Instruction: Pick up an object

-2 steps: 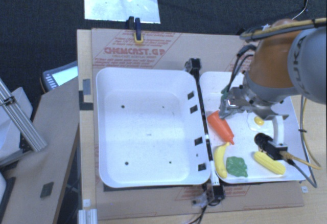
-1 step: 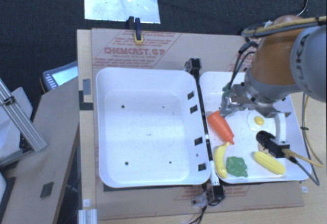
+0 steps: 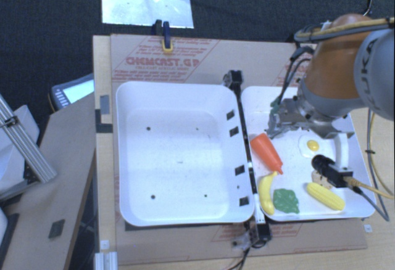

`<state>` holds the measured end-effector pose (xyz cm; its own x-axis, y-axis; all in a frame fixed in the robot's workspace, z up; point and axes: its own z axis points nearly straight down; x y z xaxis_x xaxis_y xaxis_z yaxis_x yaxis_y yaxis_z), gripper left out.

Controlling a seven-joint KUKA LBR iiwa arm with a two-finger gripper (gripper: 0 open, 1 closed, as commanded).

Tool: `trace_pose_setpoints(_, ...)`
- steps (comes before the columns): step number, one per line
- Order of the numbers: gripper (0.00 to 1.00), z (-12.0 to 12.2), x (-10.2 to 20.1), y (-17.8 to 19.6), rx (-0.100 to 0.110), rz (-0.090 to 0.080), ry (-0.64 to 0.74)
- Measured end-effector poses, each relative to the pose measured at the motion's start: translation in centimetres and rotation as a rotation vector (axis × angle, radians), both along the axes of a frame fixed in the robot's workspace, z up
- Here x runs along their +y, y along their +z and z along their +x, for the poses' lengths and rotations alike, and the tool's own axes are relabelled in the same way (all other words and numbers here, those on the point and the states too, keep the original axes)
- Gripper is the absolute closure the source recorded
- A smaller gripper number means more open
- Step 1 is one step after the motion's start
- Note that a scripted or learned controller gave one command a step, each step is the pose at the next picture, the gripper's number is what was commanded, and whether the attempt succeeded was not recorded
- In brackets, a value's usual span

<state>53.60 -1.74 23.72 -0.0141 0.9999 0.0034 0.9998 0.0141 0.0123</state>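
Note:
My gripper (image 3: 276, 126) hangs low over the right bin (image 3: 259, 95), near that bin's back left part. Just below it lies an orange carrot (image 3: 268, 151), pointing toward the front right. A fried egg (image 3: 310, 146) sits to the right of the gripper. Along the front of the bin are a yellow banana (image 3: 266, 193), a green leafy piece (image 3: 286, 200) and a yellow corn cob (image 3: 325, 196). Nothing shows between the gripper and the carrot.
The left bin (image 3: 179, 87) stands beside the right one, with black clips (image 3: 239, 170) along their shared wall. The arm's grey and orange body (image 3: 336, 65) covers the right bin's back right corner. A yellow-black clamp (image 3: 165, 37) sits at the bench's far edge.

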Motion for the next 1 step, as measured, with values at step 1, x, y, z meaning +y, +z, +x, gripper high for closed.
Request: trace_pose_setpoints(1,1.00,0.10,0.03,1.07,-0.002,0.001,0.004)
